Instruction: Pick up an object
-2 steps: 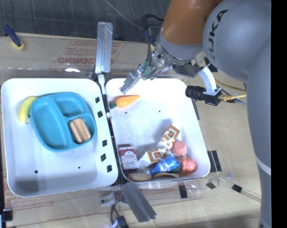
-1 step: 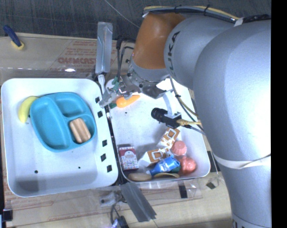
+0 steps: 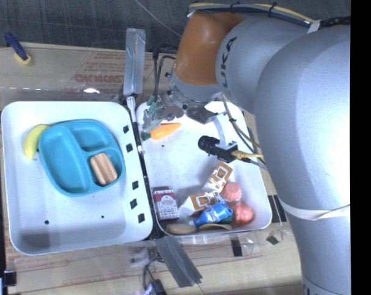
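Arm (image 3: 277,72) casing: dark letters, partly seen, "KUKA" running down the grey shell beside the orange band.
Bench sheet (image 3: 99,72): faint red print, unreadable.
Red carton (image 3: 166,203): label too small to read.

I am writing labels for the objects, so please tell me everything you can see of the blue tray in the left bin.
The blue tray looks like smooth plastic, with rounded corners and raised ridges dividing it into compartments. It lies flat, slightly turned, in the upper half of the left bin. A brown bread-like roll rests in its lower right compartment. A yellow banana lies against its upper left edge.
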### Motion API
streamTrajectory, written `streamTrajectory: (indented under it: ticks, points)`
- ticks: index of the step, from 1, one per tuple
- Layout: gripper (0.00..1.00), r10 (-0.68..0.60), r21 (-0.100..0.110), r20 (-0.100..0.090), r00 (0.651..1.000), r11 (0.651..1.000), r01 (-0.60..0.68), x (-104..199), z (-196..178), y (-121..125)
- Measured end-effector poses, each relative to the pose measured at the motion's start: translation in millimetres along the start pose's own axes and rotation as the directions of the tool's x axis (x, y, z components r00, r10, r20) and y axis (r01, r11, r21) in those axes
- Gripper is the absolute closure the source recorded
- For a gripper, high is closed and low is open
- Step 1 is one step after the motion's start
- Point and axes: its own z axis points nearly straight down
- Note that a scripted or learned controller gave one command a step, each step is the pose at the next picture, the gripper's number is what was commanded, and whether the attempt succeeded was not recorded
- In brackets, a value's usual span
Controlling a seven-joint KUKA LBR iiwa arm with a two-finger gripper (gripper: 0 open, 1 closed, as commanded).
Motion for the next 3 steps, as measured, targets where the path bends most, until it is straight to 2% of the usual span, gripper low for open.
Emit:
streamTrajectory:
  ticks: [1,2,3]
  points:
    - [0.0,0.0,0.0,0.0,1.0,1.0,0.0,0,0,0]
    - [0.0,0.019,-0.006,0.001,1.0,1.0,-0.019,-12,-29,11]
    - [0.0,0.047,0.001,0.0,0.999,0.999,-0.047,41,10,30]
